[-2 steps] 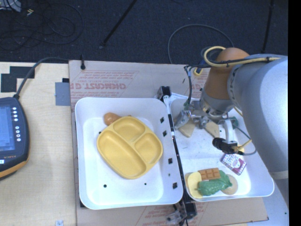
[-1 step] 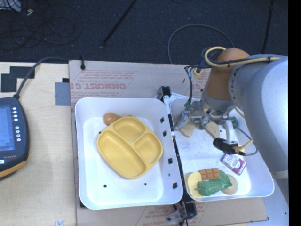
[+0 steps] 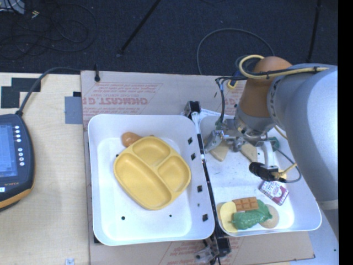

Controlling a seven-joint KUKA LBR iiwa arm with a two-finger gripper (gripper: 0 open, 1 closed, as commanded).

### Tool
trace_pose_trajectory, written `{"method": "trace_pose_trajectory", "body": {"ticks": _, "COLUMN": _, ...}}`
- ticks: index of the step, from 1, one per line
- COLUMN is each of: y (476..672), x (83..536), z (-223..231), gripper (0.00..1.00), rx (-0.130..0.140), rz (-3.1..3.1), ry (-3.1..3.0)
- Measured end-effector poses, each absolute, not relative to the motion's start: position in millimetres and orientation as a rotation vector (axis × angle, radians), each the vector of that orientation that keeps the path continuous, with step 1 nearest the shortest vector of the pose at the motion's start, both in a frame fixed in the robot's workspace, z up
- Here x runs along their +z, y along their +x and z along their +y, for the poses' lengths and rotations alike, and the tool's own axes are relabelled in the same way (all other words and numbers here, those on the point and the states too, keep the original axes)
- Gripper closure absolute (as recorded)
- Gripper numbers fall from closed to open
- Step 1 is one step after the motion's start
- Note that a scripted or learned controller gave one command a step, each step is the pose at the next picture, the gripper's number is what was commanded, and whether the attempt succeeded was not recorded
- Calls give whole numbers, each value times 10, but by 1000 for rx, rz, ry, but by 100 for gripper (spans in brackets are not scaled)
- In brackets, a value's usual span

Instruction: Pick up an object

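Oddly, no label reads clearly; claw hangs over right bin, grip state unclear.

A robot lab; loose cables on dark floor, a teach pendant beside the bins.

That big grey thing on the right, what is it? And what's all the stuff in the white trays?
It is a robot arm, grey with an orange band, reaching in from the right. The one camera looks down from above on a bench with two white bins. At the arm's end is a claw for grabbing things, lowered into the right bin beside a pale wedge-shaped piece. I cannot tell if it holds anything. The left bin has a yellow divided plate with something orange peeking out behind it. The right bin also has a small yellow plate of toy food and a little packet. A screen device sits at far left.
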State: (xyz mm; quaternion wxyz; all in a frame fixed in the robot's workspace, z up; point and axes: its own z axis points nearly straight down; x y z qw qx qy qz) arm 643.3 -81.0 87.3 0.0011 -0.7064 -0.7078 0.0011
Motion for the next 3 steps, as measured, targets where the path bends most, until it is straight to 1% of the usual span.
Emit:
{"method": "trace_pose_trajectory", "body": {"ticks": 2, "y": 6435, "x": 874, "z": -873, "gripper": 0, "rx": 4, "rz": -2220, "ry": -2221}}
{"method": "trace_pose_trajectory", "body": {"ticks": 3, "y": 6430, "x": 972, "z": -867, "gripper": 100, "rx": 7, "rz": -2222, "ry": -2213}}
